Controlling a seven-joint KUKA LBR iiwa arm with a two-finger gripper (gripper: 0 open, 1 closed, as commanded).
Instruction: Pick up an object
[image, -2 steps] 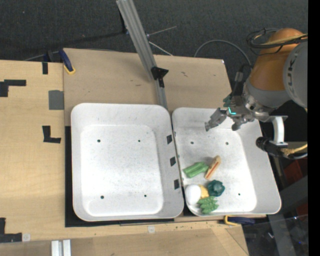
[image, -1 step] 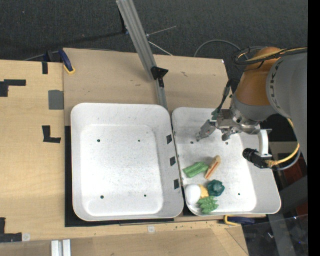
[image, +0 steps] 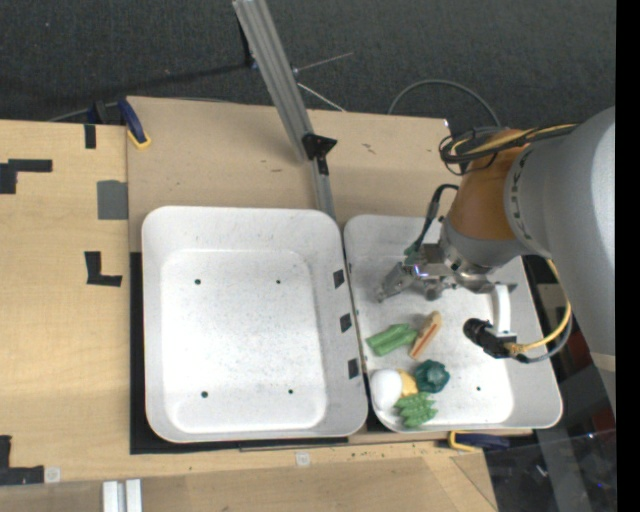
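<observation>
Claw (image: 395, 287) low in right bin (image: 525, 400), upper-middle; finger state impossible to tell, nothing visibly held. Toys (image: 412, 362) bunched along bin's near-left edge, near claw. Risk: closing short on bare floor, or snagging two packed pieces together.

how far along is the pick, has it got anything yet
Done: the gripper is over the right bin. In hand: nothing visible between its fingers. Left: the whole pick. The green piece, orange stick, white ball and dark green lump all lie in the bin.
</observation>
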